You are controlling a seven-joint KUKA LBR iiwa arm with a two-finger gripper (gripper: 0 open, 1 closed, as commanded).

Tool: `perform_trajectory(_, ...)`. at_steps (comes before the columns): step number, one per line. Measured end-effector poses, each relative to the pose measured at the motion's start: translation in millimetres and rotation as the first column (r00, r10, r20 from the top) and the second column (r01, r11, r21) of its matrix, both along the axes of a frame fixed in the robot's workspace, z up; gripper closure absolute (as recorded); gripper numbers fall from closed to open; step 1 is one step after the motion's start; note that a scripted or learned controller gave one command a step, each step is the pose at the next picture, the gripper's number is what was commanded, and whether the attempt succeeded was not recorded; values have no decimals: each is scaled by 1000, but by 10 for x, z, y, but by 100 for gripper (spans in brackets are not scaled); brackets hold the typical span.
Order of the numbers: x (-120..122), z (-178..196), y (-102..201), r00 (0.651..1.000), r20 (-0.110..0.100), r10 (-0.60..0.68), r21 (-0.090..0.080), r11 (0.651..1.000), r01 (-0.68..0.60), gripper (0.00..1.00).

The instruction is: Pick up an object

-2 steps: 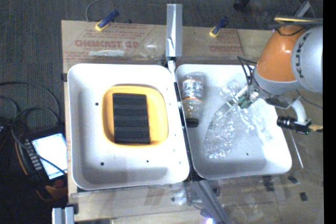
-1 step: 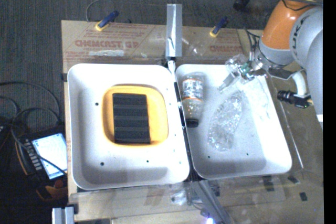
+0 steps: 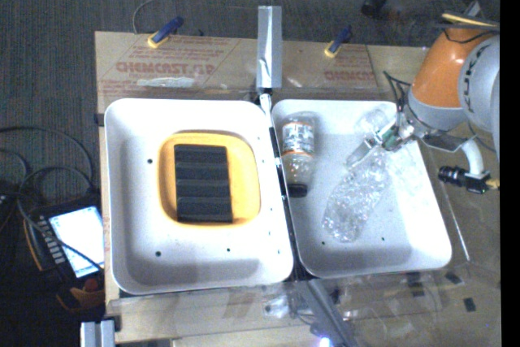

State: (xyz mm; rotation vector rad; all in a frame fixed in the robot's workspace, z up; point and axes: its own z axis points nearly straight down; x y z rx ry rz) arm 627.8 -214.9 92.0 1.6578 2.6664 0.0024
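A clear crumpled plastic bottle [image 3: 357, 187] lies at a slant across the right bin [image 3: 431, 248], its top towards the far right corner. A small jar with an orange label and a dark cap [image 3: 296, 152] lies along that bin's left wall. In the left bin [image 3: 130, 248] rests a yellow sponge with a black ribbed top [image 3: 205, 181]. The gripper [image 3: 392, 136] reaches in from the right, below the orange band [image 3: 443, 81], and sits right at the upper end of the clear bottle. Whether it touches or holds the bottle is unclear.
A metal post [image 3: 268, 53] stands behind the seam between the bins. Two blue clamps [image 3: 165, 31] hold the cardboard backing. A tablet and cables [image 3: 69, 236] lie on the floor to the left. Bare bin floor shows at the right bin's front.
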Motion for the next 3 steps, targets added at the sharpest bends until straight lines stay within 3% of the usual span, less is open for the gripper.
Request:
perform_trajectory(1, -429, -5, 130, 1000, 12, 12, -7, 1000, -12, 0)
perform_trajectory(2, -414, 86, 154, 1000, 15, 14, -3, 1000, -13, 100)
perform_trajectory(3, -17, 1106, 1064, 1000, 0, 20, -1, 1000, -20, 100)
